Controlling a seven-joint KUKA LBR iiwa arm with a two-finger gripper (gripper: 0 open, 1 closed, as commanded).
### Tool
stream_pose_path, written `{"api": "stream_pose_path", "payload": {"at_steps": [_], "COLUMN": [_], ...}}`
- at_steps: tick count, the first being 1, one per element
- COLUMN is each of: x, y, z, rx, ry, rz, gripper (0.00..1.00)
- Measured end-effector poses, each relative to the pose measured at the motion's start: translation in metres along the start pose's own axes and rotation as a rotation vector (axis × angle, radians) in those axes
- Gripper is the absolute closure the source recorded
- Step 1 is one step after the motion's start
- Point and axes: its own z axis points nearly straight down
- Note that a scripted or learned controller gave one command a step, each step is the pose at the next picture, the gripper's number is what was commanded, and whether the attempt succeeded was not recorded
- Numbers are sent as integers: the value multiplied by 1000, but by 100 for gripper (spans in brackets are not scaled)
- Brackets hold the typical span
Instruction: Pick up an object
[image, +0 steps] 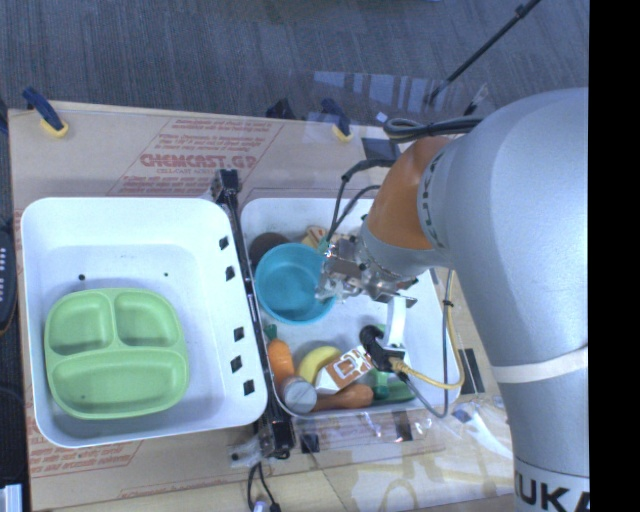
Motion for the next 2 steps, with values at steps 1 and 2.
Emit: {"api": "stream_pose_path", "payload": {"at_steps": [1, 2], "x": [2, 2], "y": [-1, 0], "z": [1, -8], "rx": [4, -3], "ry": [2, -2], "rz": [-3, -9], "gripper": [0, 100]}}
